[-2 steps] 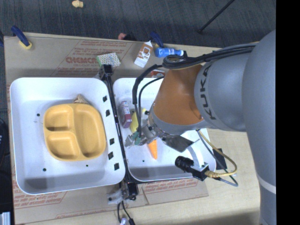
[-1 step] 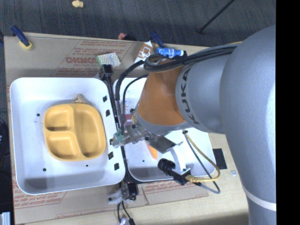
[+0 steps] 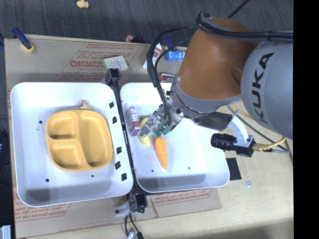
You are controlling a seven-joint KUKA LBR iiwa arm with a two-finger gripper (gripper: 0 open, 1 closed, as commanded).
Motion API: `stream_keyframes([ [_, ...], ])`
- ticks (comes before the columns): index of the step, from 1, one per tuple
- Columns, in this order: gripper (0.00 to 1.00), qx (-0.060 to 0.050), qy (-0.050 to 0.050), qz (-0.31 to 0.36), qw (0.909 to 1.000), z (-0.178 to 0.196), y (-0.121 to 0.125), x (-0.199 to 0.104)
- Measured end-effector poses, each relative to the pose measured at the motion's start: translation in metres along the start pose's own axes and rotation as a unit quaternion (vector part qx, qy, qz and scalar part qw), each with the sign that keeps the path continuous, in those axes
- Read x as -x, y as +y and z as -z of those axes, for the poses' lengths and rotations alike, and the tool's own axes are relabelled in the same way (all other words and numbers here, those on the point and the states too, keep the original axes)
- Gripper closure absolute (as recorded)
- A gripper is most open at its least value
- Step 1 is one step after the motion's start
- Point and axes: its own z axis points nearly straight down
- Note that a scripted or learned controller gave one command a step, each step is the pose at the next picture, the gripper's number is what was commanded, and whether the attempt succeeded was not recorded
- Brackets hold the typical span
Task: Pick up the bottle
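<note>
A small bottle (image 3: 133,121) with a pinkish-purple label lies lengthwise in the right bin (image 3: 199,176), close to that bin's left wall. My gripper (image 3: 157,125) hangs low over the bin just to the right of the bottle, pointing down and to the left. A small yellow toy piece (image 3: 144,139) lies right below the gripper tip. I see nothing held in the gripper. The big orange and grey arm covers the back right of this bin.
An orange toy carrot (image 3: 161,152) lies just in front of the gripper. The left bin (image 3: 30,183) holds a yellow divided plate (image 3: 79,138). Behind the bins are a patterned pad (image 3: 115,62) and a blue item (image 3: 174,55) on the cardboard.
</note>
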Motion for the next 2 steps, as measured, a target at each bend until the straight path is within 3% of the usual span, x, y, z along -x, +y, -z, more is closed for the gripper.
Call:
stream_keyframes([
  [1, 1.0, -0.002, 0.002, 0.055, 0.9985, -0.139, -0.006, 0.005],
  [2, 1.0, 0.0, 0.0, 0.182, 0.9832, -0.054, -0.034, 0.039],
])
